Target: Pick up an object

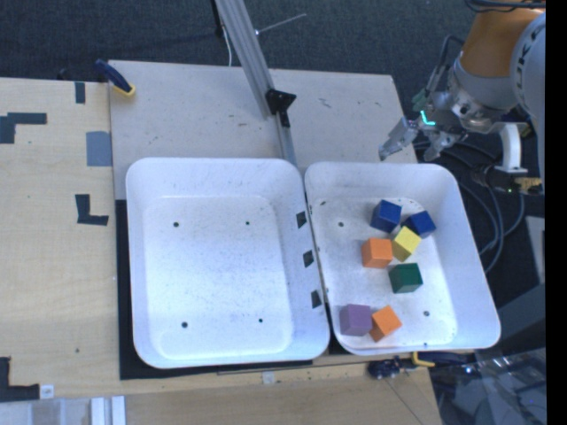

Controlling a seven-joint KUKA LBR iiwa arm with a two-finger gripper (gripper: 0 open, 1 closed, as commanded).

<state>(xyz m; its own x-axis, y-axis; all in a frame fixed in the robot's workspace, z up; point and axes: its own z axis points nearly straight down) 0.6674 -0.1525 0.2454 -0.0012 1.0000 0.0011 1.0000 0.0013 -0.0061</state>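
Several small blocks lie in the right bin (443, 184): two blue blocks (386, 214) (421, 223), a yellow one (407, 242), an orange one (376, 252), a green one (406, 278), a purple one (356, 319) and a second orange one (385, 322). My gripper (415, 142) hangs above the bin's far right corner, behind the rim and apart from all the blocks. Nothing shows between its fingers, which look spread.
The left bin (142, 184) stands beside the right one. A slanted metal rail (252, 51) runs down to the gap between the bins. A blue-and-yellow tool (115, 78) lies at the bench's far left. Cables hang at the right.
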